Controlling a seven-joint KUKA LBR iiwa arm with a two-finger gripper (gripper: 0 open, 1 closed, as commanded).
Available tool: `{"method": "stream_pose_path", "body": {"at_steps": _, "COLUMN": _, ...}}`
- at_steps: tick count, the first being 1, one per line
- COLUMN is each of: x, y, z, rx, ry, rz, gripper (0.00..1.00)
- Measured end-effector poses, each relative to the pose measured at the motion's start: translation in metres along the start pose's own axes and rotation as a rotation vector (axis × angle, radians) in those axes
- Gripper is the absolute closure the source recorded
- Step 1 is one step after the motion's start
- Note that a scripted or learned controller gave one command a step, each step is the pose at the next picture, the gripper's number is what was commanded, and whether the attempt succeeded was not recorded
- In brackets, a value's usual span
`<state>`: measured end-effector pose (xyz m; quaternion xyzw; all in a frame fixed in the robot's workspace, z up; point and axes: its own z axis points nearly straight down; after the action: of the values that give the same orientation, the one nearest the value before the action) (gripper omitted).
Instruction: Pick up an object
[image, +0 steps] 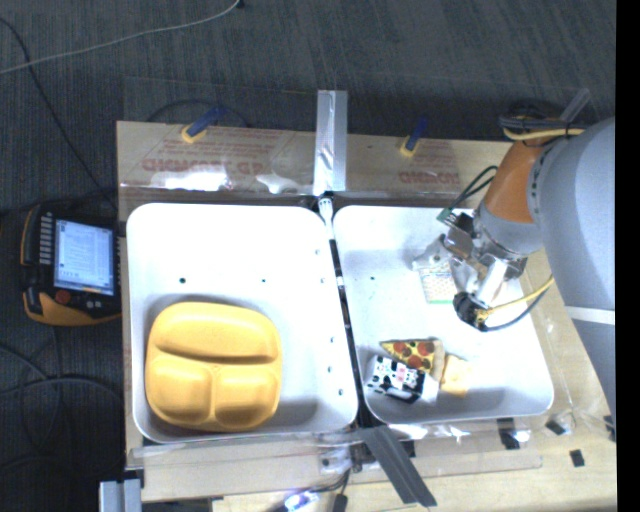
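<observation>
My gripper (452, 262) hangs over the upper right part of the right bin (385, 250), below the orange-banded wrist. A small pale green and white item (435, 285) lies right under it on the bin floor. Whether anything sits between the fingers is hidden by the wrist. Near the bin's front lie a pizza-slice toy (412, 351), a small black and white patterned item (395, 380) and a tan piece (455, 375). A large yellow moulded object (212, 362) fills the front of the left bin (230, 240).
The divider between the bins (340, 300) runs down the middle. A handheld pendant with a lit screen (72, 262) lies left of the bench. Cables (515, 300) loop off the wrist over the right bin's edge. Cardboard and clamps line the back.
</observation>
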<state>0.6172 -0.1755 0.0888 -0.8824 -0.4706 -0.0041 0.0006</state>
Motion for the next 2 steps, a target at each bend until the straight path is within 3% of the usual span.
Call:
{"method": "stream_pose_path", "body": {"at_steps": 1, "x": -0.040, "y": -0.019, "z": -0.128, "rx": 0.004, "ry": -0.013, "rz": 0.100, "gripper": 0.00}}
{"method": "stream_pose_path", "body": {"at_steps": 2, "x": -0.009, "y": -0.006, "z": -0.015, "rx": -0.011, "ry": -0.004, "rz": 0.106, "gripper": 0.00}}
